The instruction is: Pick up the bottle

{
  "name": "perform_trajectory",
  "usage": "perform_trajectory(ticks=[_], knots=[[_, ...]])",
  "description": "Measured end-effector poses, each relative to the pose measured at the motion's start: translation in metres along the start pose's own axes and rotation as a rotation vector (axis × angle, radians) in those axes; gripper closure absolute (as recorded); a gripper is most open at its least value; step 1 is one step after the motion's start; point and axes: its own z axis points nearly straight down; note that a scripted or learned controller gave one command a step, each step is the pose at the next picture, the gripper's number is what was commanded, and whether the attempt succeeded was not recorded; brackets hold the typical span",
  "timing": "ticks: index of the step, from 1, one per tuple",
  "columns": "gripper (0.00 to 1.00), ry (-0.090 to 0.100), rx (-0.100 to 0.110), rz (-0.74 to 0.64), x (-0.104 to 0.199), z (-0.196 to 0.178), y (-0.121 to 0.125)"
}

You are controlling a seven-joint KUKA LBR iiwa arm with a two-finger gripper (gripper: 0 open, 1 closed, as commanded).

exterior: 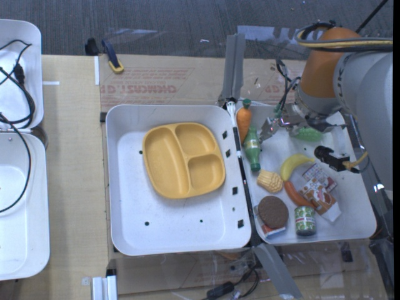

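Note:
The bottle (251, 147) is small and green with a pale label. It lies in the right bin (359, 227) along that bin's left wall, just below an orange carrot (244, 122). My gripper (271, 127) hangs low over the bin's upper middle, a little to the right of the bottle's upper end and apart from it. It is open with nothing between its fingers. The grey arm with its orange band (325, 64) reaches in from the upper right.
The right bin also holds a green vegetable (309, 133), a banana (295, 164), corn (270, 181), a red sausage (296, 194), a snack packet (320, 189), a brown cookie (273, 211) and a green can (305, 220). A yellow divided plate (184, 160) lies in the left bin (125, 230).

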Motion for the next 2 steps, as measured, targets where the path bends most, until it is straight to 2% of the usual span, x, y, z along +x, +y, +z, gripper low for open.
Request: perform_trajectory(ticks=[1, 2], knots=[[1.00, 0.000, -0.002, -0.003, 0.0005, -0.0100, 0.0009], [0.00, 0.000, -0.002, -0.003, 0.0004, -0.0099, 0.0008]])
